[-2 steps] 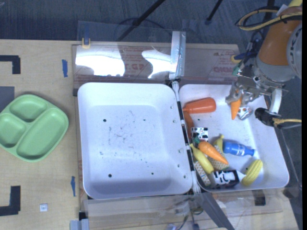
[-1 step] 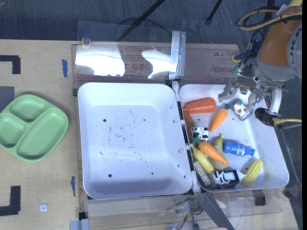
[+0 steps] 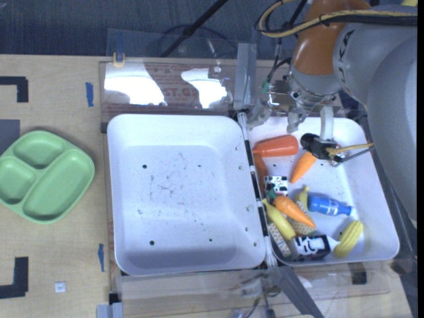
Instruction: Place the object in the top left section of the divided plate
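Plate (image 3: pixel 85 156): green, three sections, on the bare bench at the left edge of the frame, well apart from both bins. It sits flat, with the big section toward the bins and the two smaller ones on its upper and left side.

Left bin (image 3: pixel 126 134): frame centre, white, scuffed floor.

Right bin (image 3: pixel 384 234): all loose items are here, packed along its left wall and lower half.
- red-orange block (image 3: pixel 275 146): upper left of the bin, lying across it, against the divider side.
- small carrot (image 3: pixel 303 166): just right of and below the block, tip pointing down-left.
- black-and-white toy (image 3: pixel 277 183): below the block, against the left wall.
- second carrot (image 3: pixel 291 207): mid-bin, lying on a diagonal, resting on a banana (image 3: pixel 279 220).
- blue bottle (image 3: pixel 329 206): on its side, right of the second carrot.
- yellow piece (image 3: pixel 351 237): lower right of the pile.
- second black-and-white item (image 3: pixel 310 245): at the bottom rim.

Arm comes in from the upper right. Gripper (image 3: pixel 309 121) is over the top edge of the right bin, just above the block and the small carrot. Can't tell whether it's wide or narrow, and can't tell contact with any item from this angle. Can't tell which item is the target either.
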Motion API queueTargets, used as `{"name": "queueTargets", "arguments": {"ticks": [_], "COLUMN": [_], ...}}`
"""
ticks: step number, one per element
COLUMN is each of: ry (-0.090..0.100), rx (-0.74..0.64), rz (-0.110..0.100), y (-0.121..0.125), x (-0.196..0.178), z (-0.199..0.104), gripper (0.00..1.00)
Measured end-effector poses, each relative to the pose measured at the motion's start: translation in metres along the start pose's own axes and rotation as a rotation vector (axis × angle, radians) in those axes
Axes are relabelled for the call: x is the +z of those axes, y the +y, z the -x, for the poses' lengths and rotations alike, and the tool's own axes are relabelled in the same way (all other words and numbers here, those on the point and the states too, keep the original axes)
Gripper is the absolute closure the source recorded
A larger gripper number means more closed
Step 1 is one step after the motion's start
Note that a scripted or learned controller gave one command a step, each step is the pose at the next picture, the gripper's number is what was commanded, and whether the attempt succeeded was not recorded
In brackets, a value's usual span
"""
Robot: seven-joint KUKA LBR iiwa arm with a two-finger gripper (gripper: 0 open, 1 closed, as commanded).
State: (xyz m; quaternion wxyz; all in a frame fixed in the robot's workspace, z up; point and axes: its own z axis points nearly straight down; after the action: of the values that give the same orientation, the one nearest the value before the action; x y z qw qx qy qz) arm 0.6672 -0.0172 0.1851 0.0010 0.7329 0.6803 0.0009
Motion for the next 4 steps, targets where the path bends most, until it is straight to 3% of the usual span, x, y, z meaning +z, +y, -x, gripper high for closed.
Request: {"name": "queueTargets", "arguments": {"ticks": [1,2,3,4], "ry": [0.001,0.001,0.0,0.0], "rx": [-0.375,-0.658,0.182,0.181], "rz": [-0.002,-0.001,-0.006,-0.005], "y": [-0.019,-0.026,-0.056,-0.056], "x": [0.0,-0.001,0.001,-0.009], "z": [0.025,0.024,0.011,0.01], "gripper": [0.0,0.0,0.0,1.0]}}
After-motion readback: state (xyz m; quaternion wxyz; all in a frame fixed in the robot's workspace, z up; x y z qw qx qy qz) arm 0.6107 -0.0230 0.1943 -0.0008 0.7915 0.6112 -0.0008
